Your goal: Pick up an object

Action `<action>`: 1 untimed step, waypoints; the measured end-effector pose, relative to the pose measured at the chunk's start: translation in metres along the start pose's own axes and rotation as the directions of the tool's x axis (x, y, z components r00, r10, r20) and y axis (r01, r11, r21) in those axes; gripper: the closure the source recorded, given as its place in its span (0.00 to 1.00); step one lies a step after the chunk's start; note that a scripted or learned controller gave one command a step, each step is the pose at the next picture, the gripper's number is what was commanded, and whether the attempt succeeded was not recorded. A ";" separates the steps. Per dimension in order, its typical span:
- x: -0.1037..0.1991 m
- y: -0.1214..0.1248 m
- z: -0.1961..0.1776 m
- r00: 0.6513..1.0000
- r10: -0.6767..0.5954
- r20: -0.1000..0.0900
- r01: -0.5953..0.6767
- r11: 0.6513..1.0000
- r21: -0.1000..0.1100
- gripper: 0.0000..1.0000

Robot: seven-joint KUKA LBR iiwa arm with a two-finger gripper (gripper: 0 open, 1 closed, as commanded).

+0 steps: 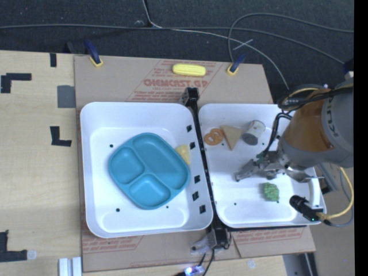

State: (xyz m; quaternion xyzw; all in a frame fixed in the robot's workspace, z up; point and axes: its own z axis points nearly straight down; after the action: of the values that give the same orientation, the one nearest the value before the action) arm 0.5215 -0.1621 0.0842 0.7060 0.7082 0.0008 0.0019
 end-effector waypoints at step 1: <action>-0.001 0.000 -0.012 1.000 0.001 0.002 -0.001 1.000 -0.001 1.00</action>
State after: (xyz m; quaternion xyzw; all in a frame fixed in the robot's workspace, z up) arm 0.5218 -0.1629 0.0963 0.7063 0.7079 0.0007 0.0028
